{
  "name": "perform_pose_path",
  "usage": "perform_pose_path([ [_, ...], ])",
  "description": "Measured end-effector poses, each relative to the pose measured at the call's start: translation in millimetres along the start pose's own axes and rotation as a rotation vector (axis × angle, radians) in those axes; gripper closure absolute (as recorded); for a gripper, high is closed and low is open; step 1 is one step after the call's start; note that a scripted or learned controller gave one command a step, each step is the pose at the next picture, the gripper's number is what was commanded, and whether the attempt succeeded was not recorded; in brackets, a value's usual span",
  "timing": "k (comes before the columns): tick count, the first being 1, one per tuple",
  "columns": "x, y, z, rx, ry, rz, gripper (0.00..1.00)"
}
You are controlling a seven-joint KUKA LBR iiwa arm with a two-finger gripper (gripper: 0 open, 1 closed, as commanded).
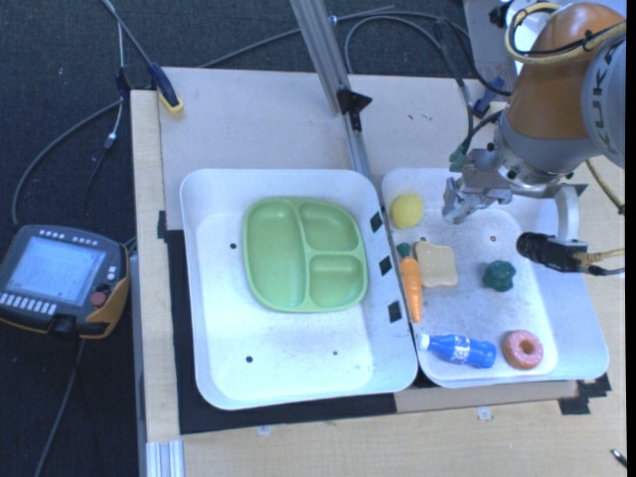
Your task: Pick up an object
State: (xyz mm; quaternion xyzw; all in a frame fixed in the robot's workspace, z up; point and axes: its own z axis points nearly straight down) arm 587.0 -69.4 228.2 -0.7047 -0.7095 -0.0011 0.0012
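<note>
The grey arm with the orange band reaches in from the right, and its two-finger gripper [465, 205] hangs over the far part of the right white bin [586, 338]. Nothing is between the fingers. They point downwards and look only a little apart, but the view is too small and blurred there, so I cannot tell if they are spread or pressed together.

The things to pick are all in the right bin. A small yellow ball [405, 210] lies just left of the gripper, near the far left corner of this bin. A beige square piece like a slice of bread [436, 265] lies nearer, and an orange plastic carrot [411, 288] lies along the left wall beside it. A dark green lumpy piece like broccoli [500, 275] is to the right of the bread. At the near side lie a blue and white small bottle [458, 350] and a pink ring doughnut [523, 348]. The left white bin [214, 366] holds a light green divided plate [304, 254].

I judge that the task is in its early step: the gripper is placed above the bin and no object is taken yet. The next move, I think, calls for choosing one object, perhaps the yellow ball or the bread because they are closest, centring the fingers over it, going down and closing. The ball may roll away.
</note>
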Motion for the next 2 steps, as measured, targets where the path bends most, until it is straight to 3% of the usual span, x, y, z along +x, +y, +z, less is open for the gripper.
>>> perform_pose_path([
  [2,117,-1,-2,-0.001,0.0,-0.001,1.0],
])
